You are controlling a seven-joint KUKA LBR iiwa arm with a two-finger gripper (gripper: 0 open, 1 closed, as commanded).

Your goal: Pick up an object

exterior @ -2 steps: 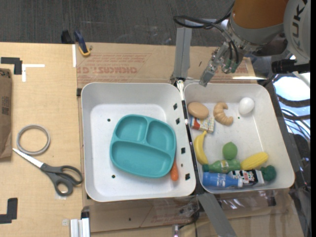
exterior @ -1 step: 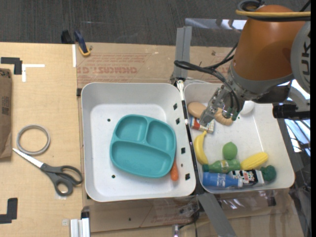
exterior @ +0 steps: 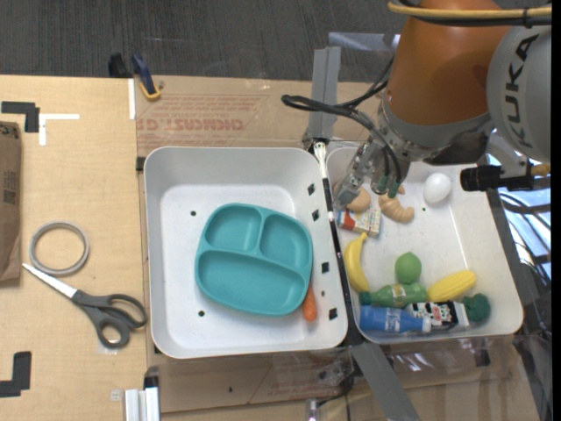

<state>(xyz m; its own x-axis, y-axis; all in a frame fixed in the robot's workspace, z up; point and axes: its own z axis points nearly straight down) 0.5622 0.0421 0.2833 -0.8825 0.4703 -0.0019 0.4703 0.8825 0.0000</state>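
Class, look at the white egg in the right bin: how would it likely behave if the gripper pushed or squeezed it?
The egg looks smooth and rounded, so it would probably roll when nudged and might slip from a two-finger pinch. It lies apart from the other items on the right bin floor, so little would stop it. Whether it is fragile cannot be told.

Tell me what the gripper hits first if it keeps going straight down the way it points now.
Probably the small tan toy lying just below the gripper in the right bin, next to the croissant-shaped piece. Depth is hard to judge from this slanted view.
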